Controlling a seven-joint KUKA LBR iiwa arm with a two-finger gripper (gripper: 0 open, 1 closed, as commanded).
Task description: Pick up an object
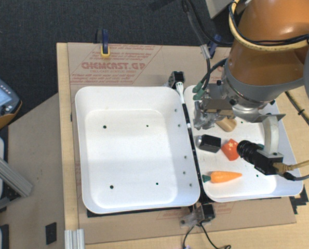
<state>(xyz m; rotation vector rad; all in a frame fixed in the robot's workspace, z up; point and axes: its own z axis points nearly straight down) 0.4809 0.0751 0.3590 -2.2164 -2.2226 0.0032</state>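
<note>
Two white bins sit side by side: the left bin [128,149] and the right bin [258,188]. The right bin contains four loose objects, one of each: one black block [210,142], one red piece [230,149], one toy carrot [224,177] and one tan wooden block [226,124].

The gripper [203,119] is lowered over the near-left part of the right bin, close to the shared bin wall. The finger state cannot be determined, and no object is seen between the fingers.

Relative to the gripper:
- Tan wooden block: just beside it, on the arm side.
- Black block: just below it.
- Red piece: beyond the black block, touching or nearly touching it.
- Toy carrot: farthest away, near the bin's front edge.
</note>
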